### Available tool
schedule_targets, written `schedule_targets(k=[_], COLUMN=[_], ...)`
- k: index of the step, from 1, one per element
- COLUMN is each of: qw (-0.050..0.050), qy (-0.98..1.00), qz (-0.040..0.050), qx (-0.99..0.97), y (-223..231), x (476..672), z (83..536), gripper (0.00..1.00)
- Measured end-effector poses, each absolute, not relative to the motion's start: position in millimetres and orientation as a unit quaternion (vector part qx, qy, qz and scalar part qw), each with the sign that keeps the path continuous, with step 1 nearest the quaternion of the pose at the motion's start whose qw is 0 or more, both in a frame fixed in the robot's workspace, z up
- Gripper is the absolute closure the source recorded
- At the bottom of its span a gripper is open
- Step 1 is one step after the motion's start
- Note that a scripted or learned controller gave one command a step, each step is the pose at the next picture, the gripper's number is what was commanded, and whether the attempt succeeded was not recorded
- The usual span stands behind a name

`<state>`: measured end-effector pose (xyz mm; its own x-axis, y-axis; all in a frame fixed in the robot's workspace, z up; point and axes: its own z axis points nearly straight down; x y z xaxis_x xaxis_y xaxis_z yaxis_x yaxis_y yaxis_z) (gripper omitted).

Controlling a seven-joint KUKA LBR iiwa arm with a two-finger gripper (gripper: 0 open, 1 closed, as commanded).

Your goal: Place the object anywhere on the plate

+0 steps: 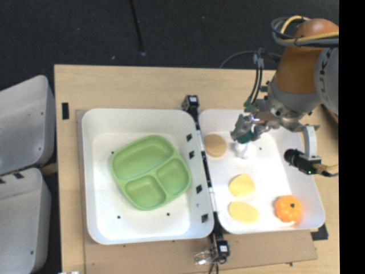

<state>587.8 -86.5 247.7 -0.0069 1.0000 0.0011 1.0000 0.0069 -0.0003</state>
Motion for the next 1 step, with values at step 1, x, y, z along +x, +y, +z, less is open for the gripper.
schedule_targets(k=[1], qw=[-0.001], qy=[-0.710], qz=[-0.0010], qx=[-0.705], y=[-36.6], x=[610.3], z=[247.0], gripper=[1.00])
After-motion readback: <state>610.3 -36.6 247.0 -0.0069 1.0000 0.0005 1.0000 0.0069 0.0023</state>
